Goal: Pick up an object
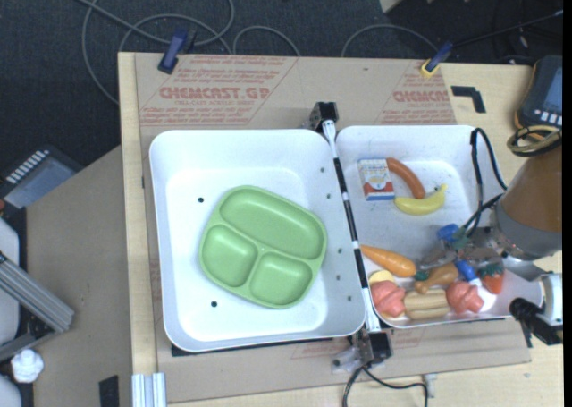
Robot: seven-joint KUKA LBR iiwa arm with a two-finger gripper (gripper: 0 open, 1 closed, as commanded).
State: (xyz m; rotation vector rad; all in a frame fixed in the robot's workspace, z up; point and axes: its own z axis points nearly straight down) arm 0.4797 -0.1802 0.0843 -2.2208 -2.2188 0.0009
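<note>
The right bin [353, 150] holds several toy foods. A white carton [377, 179], a red sausage [407, 176] and a yellow banana [420, 203] lie at its far side. An orange carrot [389, 259] lies near the left wall. A pink fruit [386, 297], a tan bread roll [425, 306] and a red fruit [464, 297] crowd the near edge. My gripper [458, 256], with blue parts, reaches in from the right and sits low over this near pile, right above a small brown piece [436, 275]. Nothing shows as held.
The left bin [179, 217] holds a green divided plate [262, 245]. A black hinge and clips run along the seam between the bins [342, 199]. Cables loop over the floor behind the bench, and a black cable [476, 159] runs along the right bin's far right side.
</note>
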